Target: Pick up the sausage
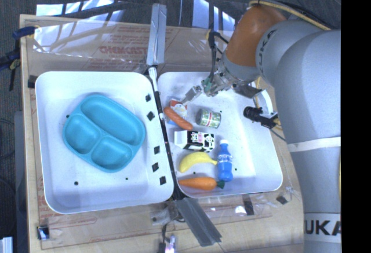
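Camera view, progress: I judge the pick not yet made; the sausage (178, 118) lies in the right bin (264, 169), near its left wall.
Tool (197, 91): hovering just above the sausage; I cannot tell its state.
Counts: two bins; one blue plate (104, 132); one can (208, 117), banana (196, 160), bottle (224, 161), carrot (197, 183).

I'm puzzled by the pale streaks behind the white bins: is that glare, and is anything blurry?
Camera view: yes, glare on the clear plastic sheet behind the bins; the blue three-compartment plate looks sharp, the small items in the right-hand white bin slightly soft.
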Action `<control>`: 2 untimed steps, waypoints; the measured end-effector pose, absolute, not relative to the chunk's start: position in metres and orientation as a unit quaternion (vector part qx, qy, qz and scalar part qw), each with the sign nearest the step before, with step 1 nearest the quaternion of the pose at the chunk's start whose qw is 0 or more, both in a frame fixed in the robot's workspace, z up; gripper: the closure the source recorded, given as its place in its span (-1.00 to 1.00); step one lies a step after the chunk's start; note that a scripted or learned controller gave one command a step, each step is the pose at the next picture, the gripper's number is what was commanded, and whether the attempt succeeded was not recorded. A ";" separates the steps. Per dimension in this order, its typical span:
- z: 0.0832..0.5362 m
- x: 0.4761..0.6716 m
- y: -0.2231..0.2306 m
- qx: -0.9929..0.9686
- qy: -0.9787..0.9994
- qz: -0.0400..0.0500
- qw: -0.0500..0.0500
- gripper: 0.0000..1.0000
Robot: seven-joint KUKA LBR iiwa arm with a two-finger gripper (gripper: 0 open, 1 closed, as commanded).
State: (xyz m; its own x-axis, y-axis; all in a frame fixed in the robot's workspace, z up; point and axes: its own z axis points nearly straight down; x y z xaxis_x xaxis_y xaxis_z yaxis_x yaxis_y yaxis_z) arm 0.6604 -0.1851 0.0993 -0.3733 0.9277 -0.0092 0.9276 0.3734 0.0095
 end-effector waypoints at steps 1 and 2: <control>0.100 0.634 -0.161 0.387 0.922 0.001 0.008 -1.00; 0.110 0.634 -0.160 0.385 0.923 0.002 0.006 1.00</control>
State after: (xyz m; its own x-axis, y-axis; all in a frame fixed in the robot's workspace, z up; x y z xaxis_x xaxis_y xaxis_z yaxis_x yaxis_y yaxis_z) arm 0.6341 -0.1598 0.1103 -0.7037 0.7104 -0.0094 0.7104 0.7038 0.0075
